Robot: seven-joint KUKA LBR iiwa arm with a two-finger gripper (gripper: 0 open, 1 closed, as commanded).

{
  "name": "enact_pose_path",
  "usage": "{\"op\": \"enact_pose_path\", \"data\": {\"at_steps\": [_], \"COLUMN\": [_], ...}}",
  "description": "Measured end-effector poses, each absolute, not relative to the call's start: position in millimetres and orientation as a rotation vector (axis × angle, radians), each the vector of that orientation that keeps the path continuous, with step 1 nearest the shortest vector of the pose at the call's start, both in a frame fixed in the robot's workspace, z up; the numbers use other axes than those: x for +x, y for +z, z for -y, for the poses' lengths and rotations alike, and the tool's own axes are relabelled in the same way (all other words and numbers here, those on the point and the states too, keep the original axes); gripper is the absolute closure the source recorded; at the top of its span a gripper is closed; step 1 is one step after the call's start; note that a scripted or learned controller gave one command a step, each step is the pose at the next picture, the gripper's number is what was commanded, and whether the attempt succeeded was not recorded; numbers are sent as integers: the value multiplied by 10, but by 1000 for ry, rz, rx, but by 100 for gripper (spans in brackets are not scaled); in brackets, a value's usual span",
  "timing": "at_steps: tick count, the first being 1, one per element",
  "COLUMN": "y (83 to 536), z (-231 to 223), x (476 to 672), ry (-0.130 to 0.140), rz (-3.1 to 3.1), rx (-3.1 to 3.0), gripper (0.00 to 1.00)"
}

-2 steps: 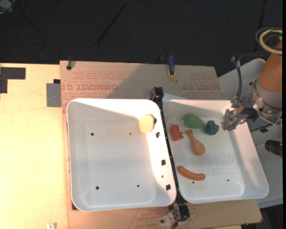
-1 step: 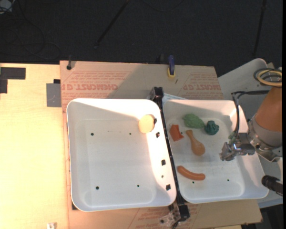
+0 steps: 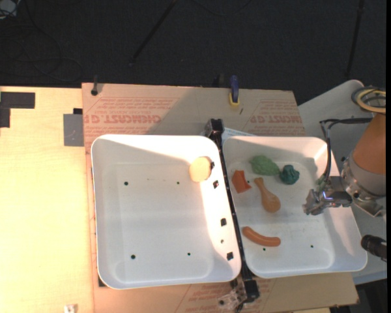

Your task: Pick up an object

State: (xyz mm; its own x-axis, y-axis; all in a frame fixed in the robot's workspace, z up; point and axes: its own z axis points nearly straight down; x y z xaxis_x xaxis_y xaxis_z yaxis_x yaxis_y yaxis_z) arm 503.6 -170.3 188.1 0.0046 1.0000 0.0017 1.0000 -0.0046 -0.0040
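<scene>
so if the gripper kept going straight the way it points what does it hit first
It points left across the right bin. From the gripper, the tan drumstick-shaped toy looks first in line, though its height above the bin is unclear, so it might pass over.

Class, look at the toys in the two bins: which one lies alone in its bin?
The pale yellow ball. It sits by the right wall of the left bin, while the other toys all lie together in the right bin.

A: The two bins?
B: Smooth white plastic, left bin (image 3: 117,266) and right bin (image 3: 339,259). Beneath them, matt brown cardboard (image 3: 143,113).
A: And the gripper (image 3: 320,201)?
B: Shiny bare metal.
</scene>
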Motion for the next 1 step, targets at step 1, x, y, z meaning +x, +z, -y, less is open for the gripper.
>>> {"op": "enact_pose_path", "data": {"at_steps": [1], "y": [1974], "z": [1714], "x": [5035], "ry": [3], "rz": [2209], "rx": [-2227], "gripper": [100]}}
